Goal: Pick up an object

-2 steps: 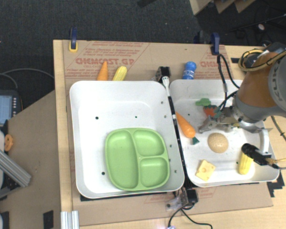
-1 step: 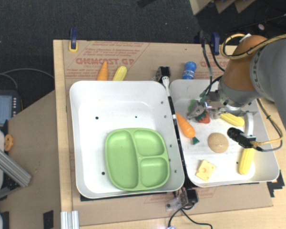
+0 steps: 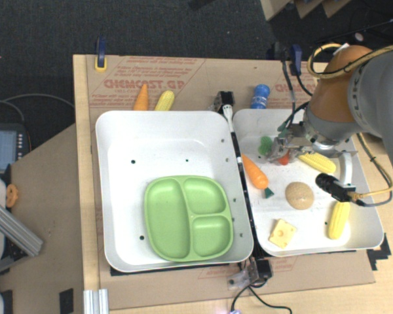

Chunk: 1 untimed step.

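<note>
Gripper point(image 3: 283, 146) down in right bin point(image 3: 373, 231); grip state can't tell. Carrot point(image 3: 255, 173) just beside it, nothing lifted yet.

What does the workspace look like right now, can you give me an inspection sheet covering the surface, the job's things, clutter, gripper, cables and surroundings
Surface: brown board bearing a left bin and a right bin, side by side.
Job's things: right bin holds a carrot, a round brown piece, a cheese wedge, a corn cob and a second cob.
Clutter: green divided plate in the left bin; a carrot, a corn cob and a blue bottle on the board behind the bins.
Gripper: gripper low over the right bin's back part; grasp cannot be told.
Cables: yellow cable by the arm.
Surroundings: dark floor.
</note>
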Tool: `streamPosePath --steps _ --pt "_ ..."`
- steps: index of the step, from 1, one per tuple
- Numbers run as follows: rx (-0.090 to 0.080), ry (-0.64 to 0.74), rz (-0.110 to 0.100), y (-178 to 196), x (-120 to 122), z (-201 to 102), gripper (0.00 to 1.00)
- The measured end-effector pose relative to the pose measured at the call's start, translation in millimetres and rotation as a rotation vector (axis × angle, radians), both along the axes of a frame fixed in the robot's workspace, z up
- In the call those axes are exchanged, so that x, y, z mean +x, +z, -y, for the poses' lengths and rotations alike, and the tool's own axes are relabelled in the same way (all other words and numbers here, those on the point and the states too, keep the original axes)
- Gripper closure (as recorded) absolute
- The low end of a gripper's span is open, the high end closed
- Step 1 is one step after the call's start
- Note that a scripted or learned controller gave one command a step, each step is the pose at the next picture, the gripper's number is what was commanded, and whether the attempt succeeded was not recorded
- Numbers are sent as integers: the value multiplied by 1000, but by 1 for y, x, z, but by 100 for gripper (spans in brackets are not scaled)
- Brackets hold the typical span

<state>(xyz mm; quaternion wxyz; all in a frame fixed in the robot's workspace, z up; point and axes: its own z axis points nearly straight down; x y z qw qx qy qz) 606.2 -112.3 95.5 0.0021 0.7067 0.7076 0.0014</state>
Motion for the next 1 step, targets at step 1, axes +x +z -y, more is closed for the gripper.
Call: streamPosePath --steps 1 --pt "4 3 -2 95 -73 -46 100"
